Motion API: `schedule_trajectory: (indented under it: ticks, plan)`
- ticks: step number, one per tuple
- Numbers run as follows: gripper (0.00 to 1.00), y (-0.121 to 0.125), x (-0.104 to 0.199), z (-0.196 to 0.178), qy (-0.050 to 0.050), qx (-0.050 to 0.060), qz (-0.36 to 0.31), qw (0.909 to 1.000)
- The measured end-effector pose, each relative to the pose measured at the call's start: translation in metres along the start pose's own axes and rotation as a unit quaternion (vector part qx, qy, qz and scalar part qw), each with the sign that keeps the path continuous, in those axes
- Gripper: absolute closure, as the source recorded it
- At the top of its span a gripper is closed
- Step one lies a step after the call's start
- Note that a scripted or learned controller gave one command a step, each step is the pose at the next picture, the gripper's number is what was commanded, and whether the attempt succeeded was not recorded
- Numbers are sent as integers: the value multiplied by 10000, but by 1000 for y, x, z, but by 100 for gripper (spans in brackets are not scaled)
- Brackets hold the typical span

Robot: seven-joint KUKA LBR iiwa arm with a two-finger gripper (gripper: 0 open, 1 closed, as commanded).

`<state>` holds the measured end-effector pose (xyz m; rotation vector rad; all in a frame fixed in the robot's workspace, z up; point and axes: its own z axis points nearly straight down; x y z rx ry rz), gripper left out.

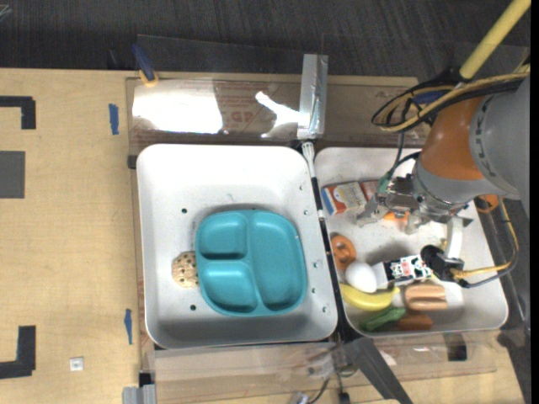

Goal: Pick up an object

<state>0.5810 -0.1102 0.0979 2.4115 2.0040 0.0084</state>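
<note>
Camera view, right bin (497, 305): the gripper (402, 211) hangs low at the bin's upper middle, beside a white-and-orange packet (345, 197); whether it is released or clenched cannot be told. A banana (367, 297), white egg (362, 275), hot dog (424, 295) and green vegetable (381, 318) lie clustered at the bin's lower edge. Left bin (160, 175): teal divided plate (251, 261), with a cookie (184, 268) touching its left side.

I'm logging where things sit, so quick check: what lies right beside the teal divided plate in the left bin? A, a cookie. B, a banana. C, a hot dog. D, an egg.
A: a cookie rests against the left edge of the teal divided plate in the left bin; the banana, egg and hot dog lie in the right bin.
</note>
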Motion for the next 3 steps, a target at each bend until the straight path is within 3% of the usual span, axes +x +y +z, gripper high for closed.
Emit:
schedule_trajectory:
  ticks: [1,2,3]
  plan:
    - [0,44,-37,12,2,34,-137,9999]
    - [100,44,-37,1,-7,37,-143,9999]
    - [100,81,52,-107,11,5,259,9997]
